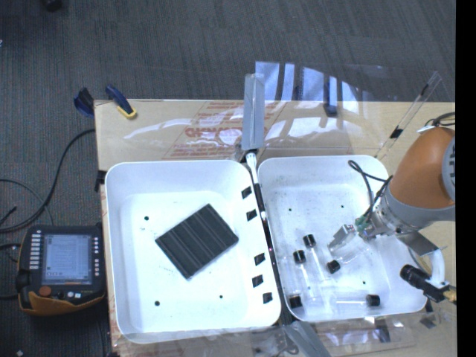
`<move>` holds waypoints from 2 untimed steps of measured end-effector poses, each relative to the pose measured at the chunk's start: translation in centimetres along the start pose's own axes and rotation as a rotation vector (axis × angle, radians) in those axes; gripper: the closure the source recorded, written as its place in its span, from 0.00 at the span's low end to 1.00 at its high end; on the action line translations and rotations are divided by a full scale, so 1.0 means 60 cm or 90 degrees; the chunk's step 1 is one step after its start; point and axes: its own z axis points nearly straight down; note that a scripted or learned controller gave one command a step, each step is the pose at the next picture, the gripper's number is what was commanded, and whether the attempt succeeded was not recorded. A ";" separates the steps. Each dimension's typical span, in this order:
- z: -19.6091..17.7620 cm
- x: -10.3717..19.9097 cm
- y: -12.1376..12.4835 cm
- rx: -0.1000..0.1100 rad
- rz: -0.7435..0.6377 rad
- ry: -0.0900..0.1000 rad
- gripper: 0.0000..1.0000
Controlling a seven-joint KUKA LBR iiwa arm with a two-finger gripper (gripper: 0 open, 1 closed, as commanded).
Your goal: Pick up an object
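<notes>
Several clear vials with black caps lie in the right bin: one near its middle, one just below it, and one by the front wall. A flat black ribbed block lies tilted in the left bin. My gripper hangs low over the right bin's middle right, directly above another vial and apart from the black block. The grey wrist and orange band reach in from the right.
Black clips line the wall between the bins. A clear plastic screen stands behind the right bin. A teach pendant rests on the floor to the left, and a blue and yellow clamp grips the bench's back left corner.
</notes>
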 end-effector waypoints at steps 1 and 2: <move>0.002 0.114 -0.068 0.000 -0.023 0.000 0.00; -0.101 0.077 0.083 -0.002 -0.061 -0.001 0.00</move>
